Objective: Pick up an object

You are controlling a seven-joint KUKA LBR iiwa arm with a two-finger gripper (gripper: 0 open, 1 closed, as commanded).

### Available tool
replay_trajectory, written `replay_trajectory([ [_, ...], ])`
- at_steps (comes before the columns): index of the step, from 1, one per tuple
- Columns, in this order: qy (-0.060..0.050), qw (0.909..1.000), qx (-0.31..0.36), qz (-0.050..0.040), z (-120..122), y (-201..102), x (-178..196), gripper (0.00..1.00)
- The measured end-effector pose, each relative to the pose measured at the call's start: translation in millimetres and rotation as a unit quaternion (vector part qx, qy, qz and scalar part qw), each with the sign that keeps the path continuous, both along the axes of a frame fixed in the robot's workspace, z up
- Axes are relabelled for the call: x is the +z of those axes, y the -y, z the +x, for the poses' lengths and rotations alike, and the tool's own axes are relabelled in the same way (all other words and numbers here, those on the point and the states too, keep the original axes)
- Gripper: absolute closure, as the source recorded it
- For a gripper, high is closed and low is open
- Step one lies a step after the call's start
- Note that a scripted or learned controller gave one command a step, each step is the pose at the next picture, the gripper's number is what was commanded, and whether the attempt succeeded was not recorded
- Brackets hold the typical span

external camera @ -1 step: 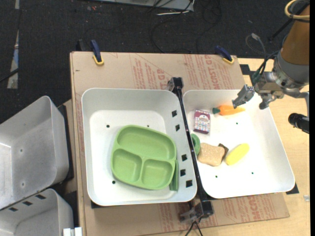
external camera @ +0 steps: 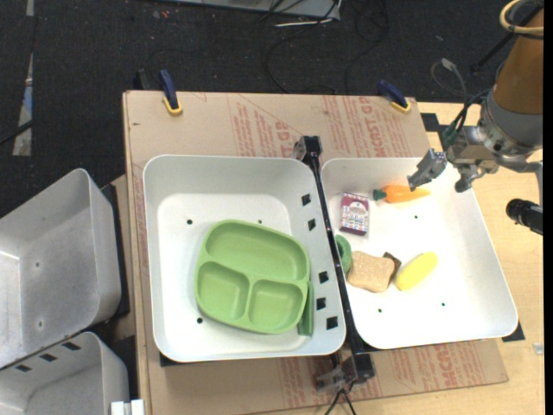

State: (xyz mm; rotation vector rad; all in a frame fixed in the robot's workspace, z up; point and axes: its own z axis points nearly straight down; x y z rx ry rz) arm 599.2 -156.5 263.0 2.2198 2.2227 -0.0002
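I have the claw (external camera: 449, 173) spread open and empty just right of the carrot (external camera: 404, 194) lying in the right bin (external camera: 484, 309), so I judge I'm still approaching and must drop onto it next.

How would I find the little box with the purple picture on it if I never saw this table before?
Start at the right-hand shallow white bin, the one without the green divided plastic tray. Look near its left wall, toward the far side: the small flat purple-and-white carton lies there. It is the only boxy, printed thing; the orange toy carrot, tan toast-shaped piece and yellow rounded toy nearby are plain-coloured.
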Motion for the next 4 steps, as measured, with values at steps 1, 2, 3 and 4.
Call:
replay_trajectory([
  [1,-0.003,1.0,-0.002,0.0003,-3,6,-62,0.0],
  [2,-0.002,1.0,-0.002,0.0003,-8,14,-120,0.0],
  [3,-0.001,1.0,-0.001,0.0002,-8,13,-172,0.0],
  [4,0.001,1.0,-0.001,-0.0003,-7,14,-160,1.0],
])
